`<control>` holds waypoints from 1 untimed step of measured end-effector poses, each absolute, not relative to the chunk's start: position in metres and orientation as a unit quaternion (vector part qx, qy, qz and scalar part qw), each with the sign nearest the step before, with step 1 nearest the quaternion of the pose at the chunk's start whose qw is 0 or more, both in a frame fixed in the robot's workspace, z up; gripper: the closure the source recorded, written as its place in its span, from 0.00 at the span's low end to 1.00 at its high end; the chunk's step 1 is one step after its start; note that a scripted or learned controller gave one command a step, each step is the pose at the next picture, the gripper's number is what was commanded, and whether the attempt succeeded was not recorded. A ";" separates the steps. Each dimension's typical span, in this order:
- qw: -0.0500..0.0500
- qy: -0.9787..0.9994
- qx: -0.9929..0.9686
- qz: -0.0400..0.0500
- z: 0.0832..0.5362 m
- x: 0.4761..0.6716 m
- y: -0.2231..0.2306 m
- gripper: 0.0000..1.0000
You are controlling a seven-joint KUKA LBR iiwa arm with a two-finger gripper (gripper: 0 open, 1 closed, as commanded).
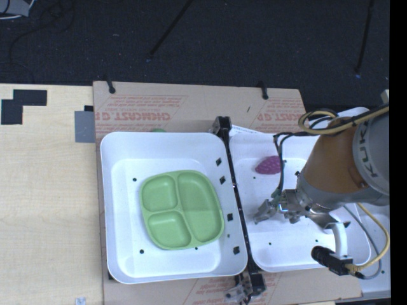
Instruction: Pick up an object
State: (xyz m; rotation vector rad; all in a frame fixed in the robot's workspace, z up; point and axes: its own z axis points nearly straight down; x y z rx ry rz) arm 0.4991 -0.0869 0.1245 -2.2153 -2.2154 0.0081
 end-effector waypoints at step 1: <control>0.002 -0.707 -0.707 0.001 0.086 0.499 -0.086 0.00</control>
